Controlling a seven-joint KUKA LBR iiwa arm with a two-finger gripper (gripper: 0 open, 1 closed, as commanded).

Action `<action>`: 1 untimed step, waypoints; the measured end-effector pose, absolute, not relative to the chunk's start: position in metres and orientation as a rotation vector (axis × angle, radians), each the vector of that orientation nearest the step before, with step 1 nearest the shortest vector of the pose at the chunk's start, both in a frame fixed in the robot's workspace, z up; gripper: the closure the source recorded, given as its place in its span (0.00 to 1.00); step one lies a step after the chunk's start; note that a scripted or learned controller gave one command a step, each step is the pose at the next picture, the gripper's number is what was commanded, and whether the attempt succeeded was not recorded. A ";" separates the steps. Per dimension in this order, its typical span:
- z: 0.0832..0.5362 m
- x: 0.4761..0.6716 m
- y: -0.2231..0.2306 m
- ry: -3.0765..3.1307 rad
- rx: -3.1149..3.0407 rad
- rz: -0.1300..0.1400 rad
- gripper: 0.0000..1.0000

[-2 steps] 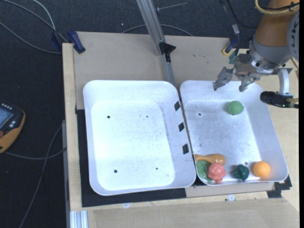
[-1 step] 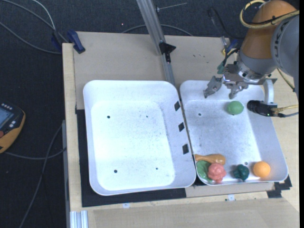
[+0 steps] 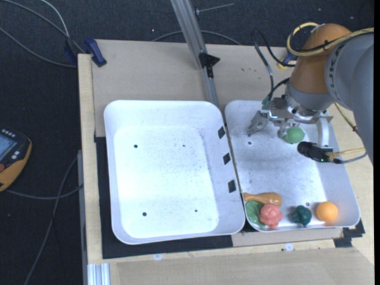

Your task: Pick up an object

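**Arm over the right bin with a green object at the pincer**

The grey arm (image 3: pixel 350 64), with its orange band, is reaching in from 3 o'clock and hanging over the far half of the right bin (image 3: pixel 279 171). The pincer (image 3: pixel 284 128) is pointing down toward the bin floor. A pale green, rounded object (image 3: pixel 293 135) is sitting right at the fingertips; it appears to be lying between the fingers, but the slant of the view is not letting one tell whether it is truly clamped or how wide the fingers are standing.

Along the 6 o'clock wall of the right bin, a row of small toys is resting. Running from 9 o'clock to 3 o'clock: an orange-yellow elongated piece (image 3: pixel 264 198) lying flat, a green leaf-shaped piece (image 3: pixel 253 210) just beside a pink lumpy ball (image 3: pixel 271 215), then a dark green lump (image 3: pixel 301 215), then an orange ball (image 3: pixel 326 211) nearest the corner.

The left bin (image 3: pixel 119 117) is lying at 9 o'clock of the right one, the two touching along a shared edge. Both are sitting on the pale wooden tabletop (image 3: pixel 148 70).
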State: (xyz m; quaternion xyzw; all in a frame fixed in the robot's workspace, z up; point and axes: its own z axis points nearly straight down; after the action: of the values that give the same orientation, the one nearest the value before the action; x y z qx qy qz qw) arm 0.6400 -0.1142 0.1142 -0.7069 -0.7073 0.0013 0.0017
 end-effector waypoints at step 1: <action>0.128 0.642 -0.114 -2.223 -2.222 -0.003 1.00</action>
State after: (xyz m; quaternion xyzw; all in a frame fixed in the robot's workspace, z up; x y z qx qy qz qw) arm 0.6418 -0.1144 0.1282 -0.7069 -0.7073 -0.0008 -0.0010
